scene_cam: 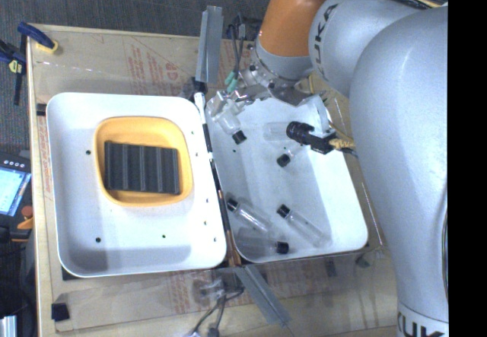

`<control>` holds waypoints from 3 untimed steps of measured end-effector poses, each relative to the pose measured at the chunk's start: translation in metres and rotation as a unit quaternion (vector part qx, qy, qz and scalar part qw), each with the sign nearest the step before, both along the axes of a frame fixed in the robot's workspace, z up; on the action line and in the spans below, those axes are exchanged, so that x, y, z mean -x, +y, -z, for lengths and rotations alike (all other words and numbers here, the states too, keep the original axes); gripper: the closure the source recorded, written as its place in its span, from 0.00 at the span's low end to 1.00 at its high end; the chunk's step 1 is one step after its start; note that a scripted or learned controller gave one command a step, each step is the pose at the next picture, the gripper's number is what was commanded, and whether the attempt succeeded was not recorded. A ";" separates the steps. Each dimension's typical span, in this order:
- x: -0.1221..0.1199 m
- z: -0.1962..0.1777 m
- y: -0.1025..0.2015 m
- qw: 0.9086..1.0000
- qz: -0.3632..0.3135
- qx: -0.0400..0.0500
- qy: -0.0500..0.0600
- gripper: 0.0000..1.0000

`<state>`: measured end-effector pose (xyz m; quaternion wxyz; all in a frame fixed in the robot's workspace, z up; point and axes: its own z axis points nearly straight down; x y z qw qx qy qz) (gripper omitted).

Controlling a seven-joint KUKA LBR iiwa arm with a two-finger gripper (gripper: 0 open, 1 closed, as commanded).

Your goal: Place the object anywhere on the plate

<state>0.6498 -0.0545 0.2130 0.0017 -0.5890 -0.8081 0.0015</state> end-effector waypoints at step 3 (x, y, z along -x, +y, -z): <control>0.042 0.023 0.036 0.972 -0.234 -0.001 0.001 0.00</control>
